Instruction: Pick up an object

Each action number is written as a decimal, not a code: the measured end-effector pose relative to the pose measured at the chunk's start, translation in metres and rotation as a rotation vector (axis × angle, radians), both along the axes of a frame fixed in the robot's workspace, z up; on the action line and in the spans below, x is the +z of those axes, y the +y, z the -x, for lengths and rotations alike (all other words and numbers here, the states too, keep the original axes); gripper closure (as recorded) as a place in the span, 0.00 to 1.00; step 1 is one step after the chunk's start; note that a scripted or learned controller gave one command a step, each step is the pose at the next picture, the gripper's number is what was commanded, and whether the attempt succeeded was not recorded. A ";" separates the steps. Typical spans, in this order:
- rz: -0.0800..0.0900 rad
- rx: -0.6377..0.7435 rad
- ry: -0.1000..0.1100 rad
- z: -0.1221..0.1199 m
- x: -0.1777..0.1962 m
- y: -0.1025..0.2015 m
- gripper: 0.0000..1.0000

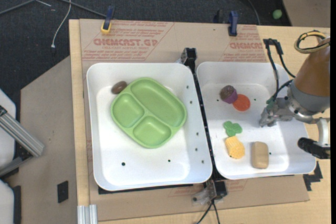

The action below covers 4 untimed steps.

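I can't tell the claw's (266, 117) state (too small, blurred); tan block (259, 155) lies nr corn (235, 148), rt bin (247, 171).

1. A purple, rounded toy piece (228, 93) lies in the far part of the right bin (210, 128), touching the orange disc beside it.
2. An orange-red disc (241, 103) lies flat, just to the right of and nearer than the purple piece.
3. A green leafy piece (232, 127) lies near the bin's middle.
4. A yellow corn cob (235, 148) lies just below the green piece, touching it.
5. A tan, loaf-like block (259, 155) lies near the bin's near wall, right of the corn.
6. A small brown oval piece (119, 87) lies in the left bin (100, 128), against the far-left rim of the green divided plate (149, 112).
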<state>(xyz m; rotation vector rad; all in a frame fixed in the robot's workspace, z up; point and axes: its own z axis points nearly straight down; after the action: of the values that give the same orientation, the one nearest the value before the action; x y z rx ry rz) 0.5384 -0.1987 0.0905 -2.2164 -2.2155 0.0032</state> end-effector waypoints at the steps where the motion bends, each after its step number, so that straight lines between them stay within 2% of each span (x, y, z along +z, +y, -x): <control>1: 0.004 0.001 -0.008 0.007 0.047 0.005 1.00; 3: 0.005 0.001 -0.009 0.009 0.133 -0.008 1.00; 4: 0.000 0.007 -0.003 0.001 0.134 0.044 1.00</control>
<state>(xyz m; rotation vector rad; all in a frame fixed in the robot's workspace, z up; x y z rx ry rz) 0.5378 -0.1549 0.2248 -2.2101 -2.2245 -0.0001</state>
